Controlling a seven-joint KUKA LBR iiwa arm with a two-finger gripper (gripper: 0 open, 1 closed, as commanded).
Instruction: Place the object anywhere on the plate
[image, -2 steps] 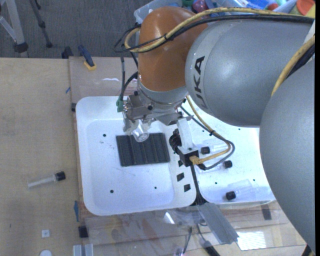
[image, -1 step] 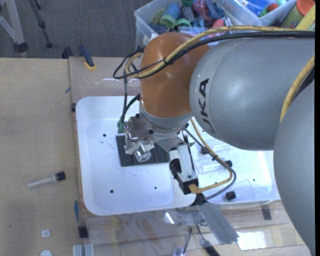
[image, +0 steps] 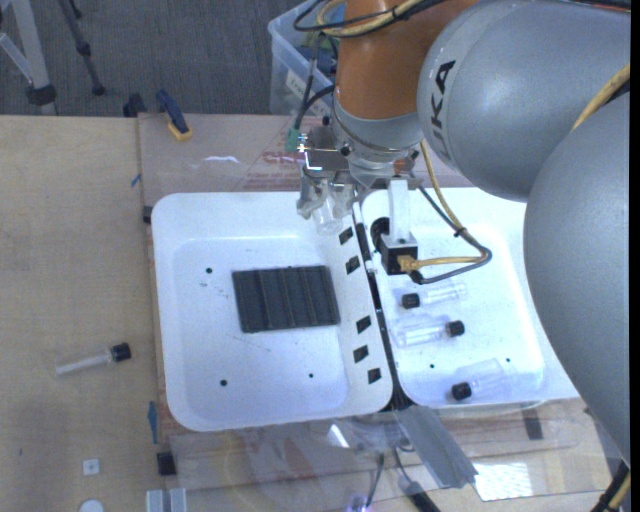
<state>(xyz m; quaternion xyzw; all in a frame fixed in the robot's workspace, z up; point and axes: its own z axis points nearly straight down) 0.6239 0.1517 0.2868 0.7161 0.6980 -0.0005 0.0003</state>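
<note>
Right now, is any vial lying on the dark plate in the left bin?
No. The plate is bare; three vials lie in the right bin.

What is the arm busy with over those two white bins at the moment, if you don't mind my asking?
The grey KUKA arm has its gripper hovering over the top of the divide between the two bins. The dark ribbed plate lies in the left bin with nothing on it. Three clear vials with black caps lie in the right bin. Whether the gripper holds anything is unclear.
</note>
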